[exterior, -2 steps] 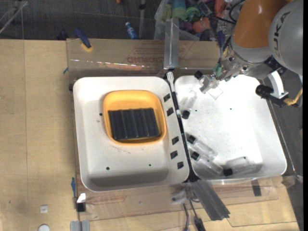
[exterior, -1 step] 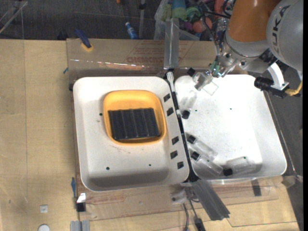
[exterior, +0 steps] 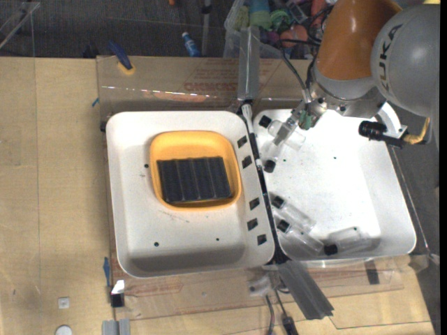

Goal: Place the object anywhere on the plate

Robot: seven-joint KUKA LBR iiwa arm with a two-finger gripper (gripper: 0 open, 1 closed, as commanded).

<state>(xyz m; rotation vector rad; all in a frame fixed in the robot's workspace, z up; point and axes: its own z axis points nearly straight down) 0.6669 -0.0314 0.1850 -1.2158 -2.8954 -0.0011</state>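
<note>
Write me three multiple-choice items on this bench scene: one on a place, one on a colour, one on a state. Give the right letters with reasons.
1. Where is the plate?
A. left bin
B. right bin
C. on the bench outside the bins

2. What colour is the plate's rim?
A. blue
B. yellow-orange
C. green

3. How does the dark ridged block lie?
A. flat on the plate
B. leaning on the bin wall
C. hanging from the arm

Answers: 1 A, the plate sits inside the left bin. 2 B, its rim shows yellow-orange around the block. 3 A, the block rests flat within the plate's rim.
</note>
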